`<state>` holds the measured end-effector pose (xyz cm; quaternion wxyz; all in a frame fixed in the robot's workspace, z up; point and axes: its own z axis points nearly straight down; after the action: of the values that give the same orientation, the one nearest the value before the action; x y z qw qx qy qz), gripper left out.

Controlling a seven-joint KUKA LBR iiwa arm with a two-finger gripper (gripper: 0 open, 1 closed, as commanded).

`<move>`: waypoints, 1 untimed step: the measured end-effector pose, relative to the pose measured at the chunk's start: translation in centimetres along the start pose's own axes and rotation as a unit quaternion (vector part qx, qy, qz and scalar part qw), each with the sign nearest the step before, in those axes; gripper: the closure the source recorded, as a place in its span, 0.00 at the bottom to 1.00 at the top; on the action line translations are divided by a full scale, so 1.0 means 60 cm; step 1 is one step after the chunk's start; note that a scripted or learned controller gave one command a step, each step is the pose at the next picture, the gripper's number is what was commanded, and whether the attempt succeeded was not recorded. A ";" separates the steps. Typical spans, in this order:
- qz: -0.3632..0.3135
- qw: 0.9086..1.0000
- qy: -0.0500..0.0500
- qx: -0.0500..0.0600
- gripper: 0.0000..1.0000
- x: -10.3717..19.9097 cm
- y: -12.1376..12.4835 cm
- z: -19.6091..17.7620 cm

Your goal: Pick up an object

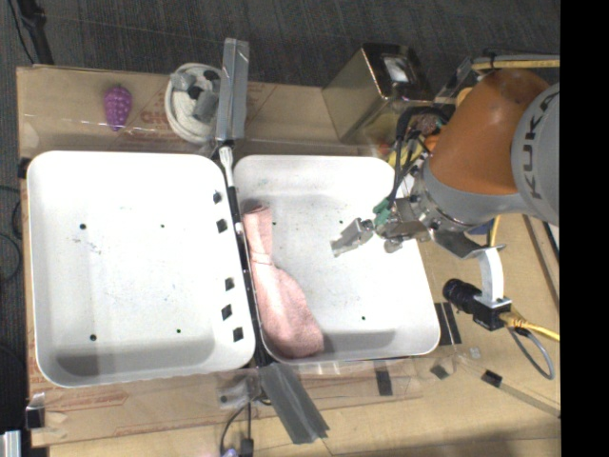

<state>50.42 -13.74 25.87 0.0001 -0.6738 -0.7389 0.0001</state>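
The tool hangs over the right bin, and I cannot tell how it is set. The pink cloth lies in the same bin by the left wall, well apart from the tool.

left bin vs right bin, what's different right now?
The right bin holds a pink cloth lying along its left wall; the left bin shows just bare white floor with a few dark specks. The end effector hangs over the right bin, while the left bin has no arm above it. Both are shallow, white, with rounded corners, side by side.
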 end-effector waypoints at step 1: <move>0.022 1.000 0.000 0.003 0.00 0.068 0.056 0.182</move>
<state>53.41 -9.36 14.98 0.0026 -0.6897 -0.7240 0.0021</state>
